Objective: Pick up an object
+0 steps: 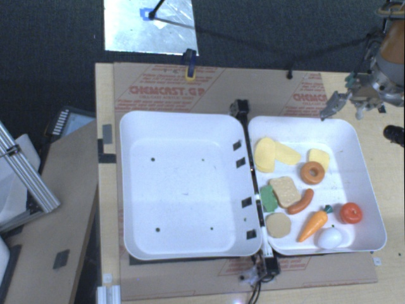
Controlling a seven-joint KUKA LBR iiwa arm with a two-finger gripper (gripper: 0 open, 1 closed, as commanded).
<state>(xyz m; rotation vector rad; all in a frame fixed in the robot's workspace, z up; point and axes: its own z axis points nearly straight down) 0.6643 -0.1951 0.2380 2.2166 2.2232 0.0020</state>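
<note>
Gripper (347, 105) stands off the right bin's (364, 163) far corner.
Fingers spread, empty; the yellow block (319, 158) lies nearest, toward the near-left.

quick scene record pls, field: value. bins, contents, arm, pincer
left bin: white, shallow, no toy food visible in it
right bin: white, holds the toy food
contents: yellow pieces, cheese wedge, donut, bread slice, sausage, green piece, round cracker, carrot, tomato, egg
arm: at upper right, above the right bin's far corner
pincer: over the bin's far rim, holding nothing
task: not started, all items lie in the bin
</note>
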